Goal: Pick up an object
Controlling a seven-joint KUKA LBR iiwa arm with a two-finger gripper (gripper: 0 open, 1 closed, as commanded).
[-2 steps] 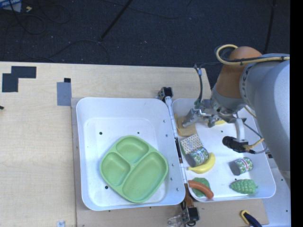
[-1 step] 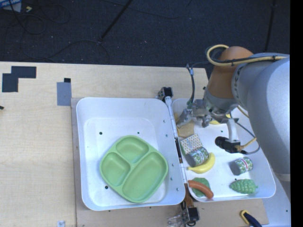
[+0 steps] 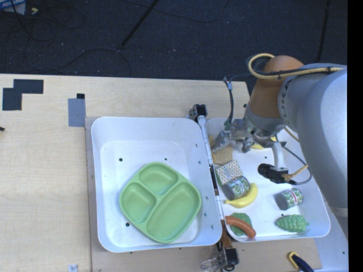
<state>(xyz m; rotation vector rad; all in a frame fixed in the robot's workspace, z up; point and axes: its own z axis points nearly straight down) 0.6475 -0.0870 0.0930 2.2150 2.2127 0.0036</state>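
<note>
My gripper [image 3: 233, 140] hangs low over the far left corner of the right bin [image 3: 317, 222], open, with nothing visibly held between its fingers. A tan flat block [image 3: 223, 154] lies just below and to the left of it. Nearer the front sit a checkered packet [image 3: 228, 171], a small patterned can [image 3: 240, 185] and a yellow banana [image 3: 245, 196]. A second can [image 3: 291, 197], a green grape bunch [image 3: 291, 224] and a hot dog on a green item [image 3: 241, 225] lie along the front. A yellow piece [image 3: 258, 147] peeks out beside the wrist.
The left bin [image 3: 108, 146] holds a green divided plate [image 3: 160, 201]. A ridge between the bins [image 3: 207, 163] runs close to the gripper's left. The arm's large grey body [image 3: 323, 135] overhangs the right bin's far right side.
</note>
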